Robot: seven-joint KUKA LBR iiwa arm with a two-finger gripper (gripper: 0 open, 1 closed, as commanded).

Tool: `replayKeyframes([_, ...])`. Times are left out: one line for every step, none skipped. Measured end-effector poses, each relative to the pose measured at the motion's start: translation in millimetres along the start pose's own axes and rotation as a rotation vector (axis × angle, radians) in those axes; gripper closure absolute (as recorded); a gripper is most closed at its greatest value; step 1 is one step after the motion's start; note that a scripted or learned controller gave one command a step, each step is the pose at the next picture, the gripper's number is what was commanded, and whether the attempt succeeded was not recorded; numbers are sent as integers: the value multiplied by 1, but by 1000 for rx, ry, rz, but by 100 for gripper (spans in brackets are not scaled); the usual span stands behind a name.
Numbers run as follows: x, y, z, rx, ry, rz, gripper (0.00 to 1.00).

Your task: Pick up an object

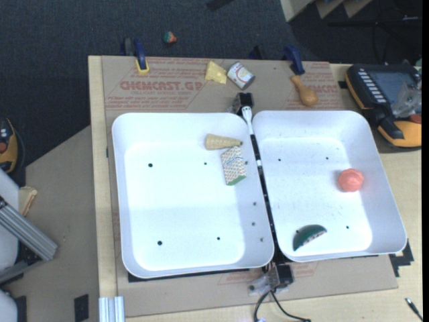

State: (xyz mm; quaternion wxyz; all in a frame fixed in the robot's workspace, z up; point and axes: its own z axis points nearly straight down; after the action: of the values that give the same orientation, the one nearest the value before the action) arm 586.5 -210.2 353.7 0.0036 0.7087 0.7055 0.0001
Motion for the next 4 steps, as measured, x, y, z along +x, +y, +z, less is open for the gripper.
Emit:
replayKeyframes([166, 67, 51, 3, 8, -19, 100])
replayKeyframes([143, 40, 11, 1, 4, -3, 100])
replayKeyframes([210, 71, 63, 9, 6, -10, 100])
replayKeyframes([211, 13, 86, 13, 6, -3, 100])
